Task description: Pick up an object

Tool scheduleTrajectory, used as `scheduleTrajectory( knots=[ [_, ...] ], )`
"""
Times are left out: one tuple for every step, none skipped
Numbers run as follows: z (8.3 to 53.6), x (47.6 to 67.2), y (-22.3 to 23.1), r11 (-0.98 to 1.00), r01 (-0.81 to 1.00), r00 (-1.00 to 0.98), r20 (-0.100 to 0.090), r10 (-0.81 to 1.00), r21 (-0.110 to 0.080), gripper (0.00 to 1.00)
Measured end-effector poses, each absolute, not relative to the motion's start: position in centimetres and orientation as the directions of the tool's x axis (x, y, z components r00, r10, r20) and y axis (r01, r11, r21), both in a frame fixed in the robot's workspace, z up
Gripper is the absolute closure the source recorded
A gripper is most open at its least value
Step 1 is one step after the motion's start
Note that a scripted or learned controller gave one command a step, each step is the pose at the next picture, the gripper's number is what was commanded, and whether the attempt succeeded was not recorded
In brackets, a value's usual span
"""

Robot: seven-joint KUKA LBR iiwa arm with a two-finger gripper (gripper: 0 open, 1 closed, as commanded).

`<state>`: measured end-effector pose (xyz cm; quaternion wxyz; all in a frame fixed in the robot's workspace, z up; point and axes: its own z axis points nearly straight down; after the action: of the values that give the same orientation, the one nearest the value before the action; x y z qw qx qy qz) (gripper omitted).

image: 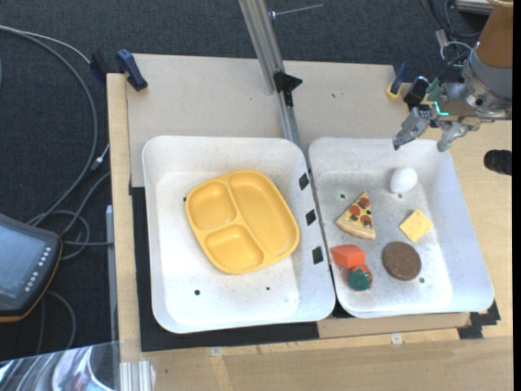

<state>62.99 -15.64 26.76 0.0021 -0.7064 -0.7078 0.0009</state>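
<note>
White plastic bins sit side by side on your bench: the left bin (163, 300) carries a yellow tray (241, 220) with three compartments, lying near its middle and turned at a slant. The right bin (468, 259) carries the small items you can pick from. An egg (403, 179) lies nearest its far edge, towards the right. A pizza slice (358, 216) lies just left of the bin's middle, and a cheese wedge (416, 225) sits to its right, close to the right wall. Along the near edge you have a red block (348, 256) touching a green-and-red ball (360, 278) just in front of it, with a brown cookie (401, 261) beside them to the right.

Your gripper (426, 138) hangs over the far right corner of the right bin, above the rim, with the egg just in front of it. Its jaws are spread apart and nothing is between them. The orange band of the arm (496, 43) shows at the view's upper right edge.
</note>
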Motion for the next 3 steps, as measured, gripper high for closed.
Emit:
scheduleTrajectory(
  knots=[
    [20.5,62.9,-15.9,0.000,1.000,0.000,0.002,1.000,-0.009,0.00],
    [14.4,62.1,-16.1,-0.001,1.000,0.001,0.002,1.000,-0.009,0.00],
    [9.1,62.0,-16.0,0.001,1.000,-0.001,0.002,1.000,-0.008,0.00]
  ],
)
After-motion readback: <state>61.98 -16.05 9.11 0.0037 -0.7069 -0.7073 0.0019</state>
